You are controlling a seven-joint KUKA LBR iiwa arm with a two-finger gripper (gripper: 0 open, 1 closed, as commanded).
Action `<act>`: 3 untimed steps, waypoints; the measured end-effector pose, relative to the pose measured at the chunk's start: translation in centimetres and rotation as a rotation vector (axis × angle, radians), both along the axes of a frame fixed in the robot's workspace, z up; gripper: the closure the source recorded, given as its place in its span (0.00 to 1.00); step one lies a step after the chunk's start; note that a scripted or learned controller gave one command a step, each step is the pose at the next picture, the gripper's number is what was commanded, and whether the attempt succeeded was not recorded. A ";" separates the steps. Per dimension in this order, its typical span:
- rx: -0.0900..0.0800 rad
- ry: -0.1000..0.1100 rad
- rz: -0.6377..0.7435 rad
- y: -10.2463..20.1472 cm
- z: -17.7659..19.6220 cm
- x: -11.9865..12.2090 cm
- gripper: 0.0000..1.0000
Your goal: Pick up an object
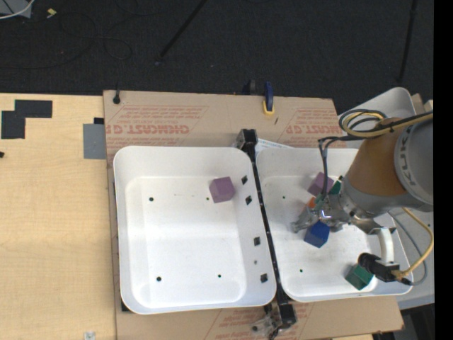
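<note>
In the right bin (283,275), my gripper (316,220) reaches in from the right and hangs low over the floor. A blue cube (316,235) lies right at its tip, touching or just below it. A purple block (319,183) sits just behind the gripper, partly hidden by the wrist. Near the front right corner of that bin rests a green block (359,277). Something small and orange (312,202) peeks out beside the gripper. A purple cube (221,188) stands alone in the left bin (141,289), towards its back right.
The grey and orange arm (382,168) covers the right bin's back right part. A black divider strip (258,218) runs between the two bins. Cables (407,261) loop beside the right bin's right wall. Cardboard (177,122) lies under both bins.
</note>
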State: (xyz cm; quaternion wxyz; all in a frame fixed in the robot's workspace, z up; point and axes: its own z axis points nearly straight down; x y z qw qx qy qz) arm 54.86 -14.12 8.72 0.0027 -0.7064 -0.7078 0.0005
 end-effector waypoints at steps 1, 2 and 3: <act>-0.002 0.000 -0.007 -0.3 1.0 0.1 1.00; -0.004 -0.007 -0.003 2.1 0.2 -6.9 1.00; -0.002 -0.005 -0.009 1.9 1.1 -6.8 1.00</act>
